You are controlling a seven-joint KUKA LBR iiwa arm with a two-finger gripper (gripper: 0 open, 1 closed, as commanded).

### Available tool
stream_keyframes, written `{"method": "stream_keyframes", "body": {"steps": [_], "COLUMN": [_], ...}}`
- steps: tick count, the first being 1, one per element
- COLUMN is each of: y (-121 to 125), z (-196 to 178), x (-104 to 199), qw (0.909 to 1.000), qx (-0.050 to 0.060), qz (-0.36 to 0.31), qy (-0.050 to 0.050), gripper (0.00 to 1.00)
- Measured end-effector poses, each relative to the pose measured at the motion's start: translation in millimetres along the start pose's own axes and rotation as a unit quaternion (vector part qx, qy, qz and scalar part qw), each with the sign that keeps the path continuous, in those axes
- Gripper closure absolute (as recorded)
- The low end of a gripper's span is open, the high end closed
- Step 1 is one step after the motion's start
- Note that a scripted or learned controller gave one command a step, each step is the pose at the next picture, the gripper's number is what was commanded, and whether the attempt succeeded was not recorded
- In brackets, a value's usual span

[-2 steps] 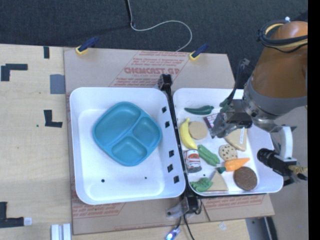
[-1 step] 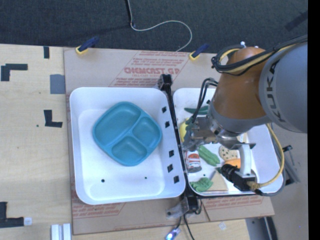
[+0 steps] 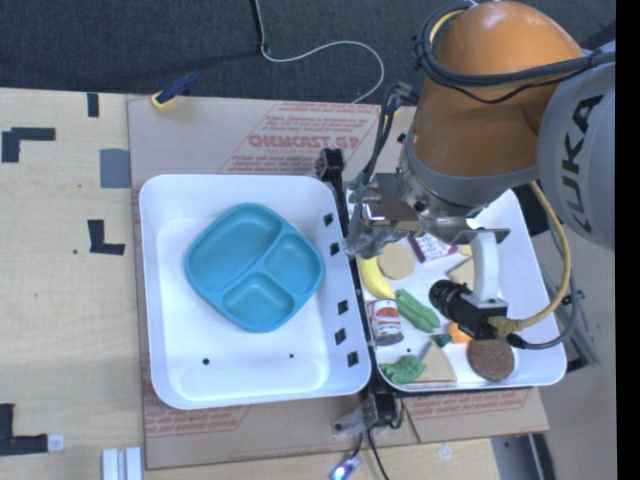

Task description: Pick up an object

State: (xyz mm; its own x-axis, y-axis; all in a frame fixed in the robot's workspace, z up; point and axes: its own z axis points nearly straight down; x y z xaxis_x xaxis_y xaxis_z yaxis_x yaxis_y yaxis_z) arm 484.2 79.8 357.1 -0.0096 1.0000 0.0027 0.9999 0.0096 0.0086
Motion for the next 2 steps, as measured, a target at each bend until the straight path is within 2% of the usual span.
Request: {"method": "stream_keyframes", "body": {"steps": [1,2], "y": [-2.6,0.6], "z": [74.8,-48.6], "x": [-36.0,-38.4], "qw": [0.9999,1.0000], "qx": [0.009,-0.002], "qz": [0.006,0.004], "qy": [-0.003,-0.001], "gripper": [1.00,1.00]}}
